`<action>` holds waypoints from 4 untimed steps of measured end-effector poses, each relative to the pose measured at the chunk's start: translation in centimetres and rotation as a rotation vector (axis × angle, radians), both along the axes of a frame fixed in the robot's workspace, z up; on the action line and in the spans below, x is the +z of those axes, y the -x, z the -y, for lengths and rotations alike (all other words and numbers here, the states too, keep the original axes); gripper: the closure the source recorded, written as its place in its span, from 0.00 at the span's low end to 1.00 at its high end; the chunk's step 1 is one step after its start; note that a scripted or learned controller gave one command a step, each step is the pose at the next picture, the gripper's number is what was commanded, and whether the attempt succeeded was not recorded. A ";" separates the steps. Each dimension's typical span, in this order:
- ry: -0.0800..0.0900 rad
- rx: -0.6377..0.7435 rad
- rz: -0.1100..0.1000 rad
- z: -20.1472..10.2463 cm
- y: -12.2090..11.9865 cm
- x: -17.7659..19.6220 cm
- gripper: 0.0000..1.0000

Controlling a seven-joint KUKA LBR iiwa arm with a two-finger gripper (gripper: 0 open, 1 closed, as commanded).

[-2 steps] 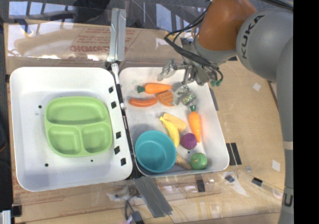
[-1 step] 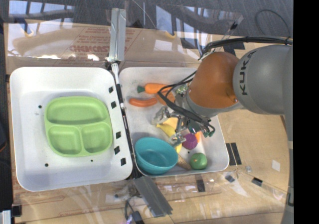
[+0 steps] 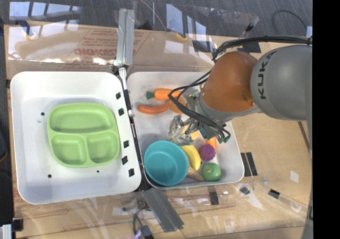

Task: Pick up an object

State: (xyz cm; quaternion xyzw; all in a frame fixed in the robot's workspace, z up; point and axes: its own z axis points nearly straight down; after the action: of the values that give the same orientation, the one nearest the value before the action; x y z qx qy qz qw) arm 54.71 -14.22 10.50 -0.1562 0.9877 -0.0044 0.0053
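Note:
My gripper (image 3: 183, 129) is down inside the right bin (image 3: 142, 86), hanging from the orange wrist band. It sits in the bin's middle, just above a yellow banana (image 3: 192, 157) and a teal bowl (image 3: 166, 162). A purple fruit (image 3: 207, 152) and a green and red fruit (image 3: 212, 171) lie right of the banana. Behind the gripper lie an orange carrot (image 3: 159, 94) and a red-orange sausage shape (image 3: 152, 108). A small orange piece (image 3: 212, 141) shows beside the wrist. Nothing is visibly held.
The left bin (image 3: 26, 179) holds a green divided plate (image 3: 83, 134). A metal divider post (image 3: 124, 36) rises between the bins at the back. Black cables (image 3: 255, 41) loop over the arm. Cardboard and plastic sheeting surround the bins.

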 end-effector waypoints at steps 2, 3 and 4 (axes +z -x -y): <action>-0.008 -0.178 -0.008 1.2 -6.6 5.6 0.00; -0.010 -0.369 -0.014 -5.5 -10.2 -1.5 0.00; -0.010 -0.681 -0.011 -4.2 -4.9 -1.3 0.00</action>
State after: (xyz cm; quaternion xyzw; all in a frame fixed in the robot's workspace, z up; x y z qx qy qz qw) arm 59.57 -9.99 9.19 0.1825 0.9832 -0.0001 -0.0012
